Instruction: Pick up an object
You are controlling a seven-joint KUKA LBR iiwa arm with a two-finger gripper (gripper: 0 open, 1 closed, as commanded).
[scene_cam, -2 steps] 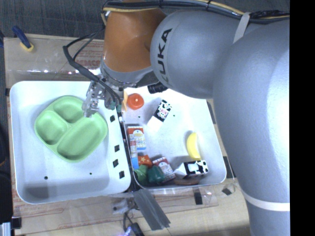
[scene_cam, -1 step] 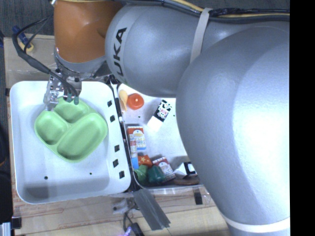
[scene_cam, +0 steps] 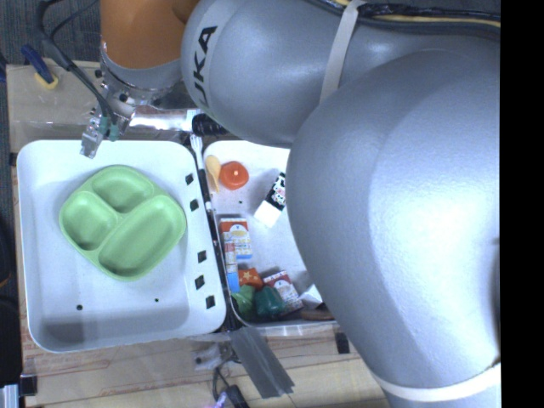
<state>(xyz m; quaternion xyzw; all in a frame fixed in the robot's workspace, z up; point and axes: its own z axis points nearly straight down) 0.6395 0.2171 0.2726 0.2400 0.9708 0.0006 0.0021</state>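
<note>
Green divided plate lies alone in the left bin, its long axis running slantwise from upper left to lower right. The gripper hangs over that bin's far left corner, so the plate sits just below and slightly right of it; whether it is open I cannot tell. "UKA" reads on the arm; labels on the packets in the right bin are too small to read.

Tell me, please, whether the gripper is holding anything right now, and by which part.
Nothing shows between its fingers: the gripper hangs over the left bin's far rim, apart from the green plate.
</note>
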